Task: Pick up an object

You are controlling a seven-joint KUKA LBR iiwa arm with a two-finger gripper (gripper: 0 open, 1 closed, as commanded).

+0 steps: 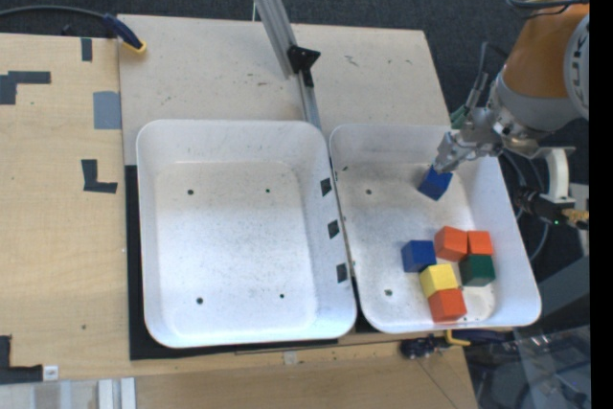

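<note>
My gripper (448,158) hangs over the upper right part of the right bin (378,206), reaching in from the right. A small blue block (435,183) sits tilted at its fingertips, pinched between them and raised a little off the bin floor. Lower in the same bin lies a cluster of blocks: another blue one (418,255), two orange ones (451,243) (480,242), a dark green one (477,270), a yellow one (439,280) and an orange-red one (446,305).
The left bin (239,225) lies beside the right one, sharing a raised rim. A grey metal bar (273,5) slants down from the top to the bins' junction. Cables hang at the far right.
</note>
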